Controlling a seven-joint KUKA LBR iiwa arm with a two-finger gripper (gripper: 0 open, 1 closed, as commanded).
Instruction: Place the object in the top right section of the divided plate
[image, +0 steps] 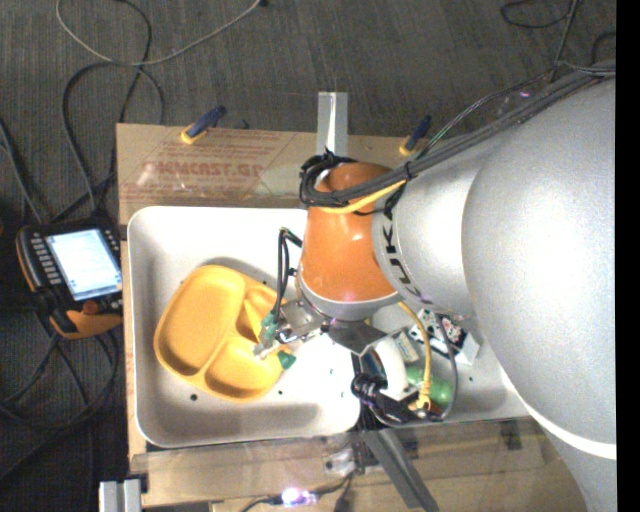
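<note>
Plate (205, 335) lies left in the bin (150, 420), my gripper (275, 340) at its right rim; grip state I cannot tell.

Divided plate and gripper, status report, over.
Gripper low over the yellow divided plate's right edge, in the left white bin. Small green object at the gripper; grasp unconfirmed. Arm's orange band hides the plate's top right section.

A yellow divided plate (205, 335) is lying flat in the left white bin (150, 250), toward its middle, its right edge partly hidden beneath the arm's orange band.
</note>
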